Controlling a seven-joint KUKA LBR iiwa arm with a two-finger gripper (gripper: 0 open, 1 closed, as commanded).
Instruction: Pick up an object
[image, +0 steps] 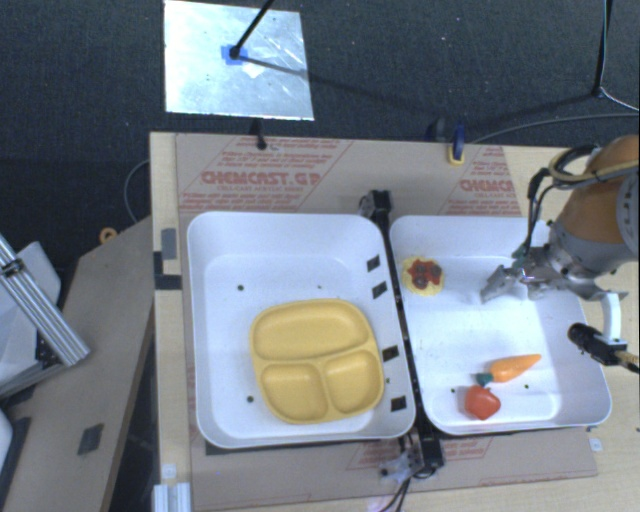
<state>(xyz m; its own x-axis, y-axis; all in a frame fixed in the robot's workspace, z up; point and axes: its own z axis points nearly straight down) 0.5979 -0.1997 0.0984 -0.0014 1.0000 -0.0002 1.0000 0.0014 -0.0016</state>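
Note:
The right bin (560, 400) holds three small toys. A yellow round piece with red spots (423, 275) lies near its back left corner. An orange carrot (512, 368) lies toward the front, and just left of and in front of it sits a red tomato-like piece (482, 402). My gripper (508, 282) hangs low over the back of the right bin, to the right of the yellow round piece and apart from it. Nothing shows in its grasp. The carrot is well in front of the gripper.
The left bin (230, 250) holds a yellow divided plate (315, 358). A black ridge (392, 300) with clips joins the two bins. The arm's grey and orange body (600, 215) stands over the right bin's back right corner. A shiny sheet (238, 60) lies beyond the bench.

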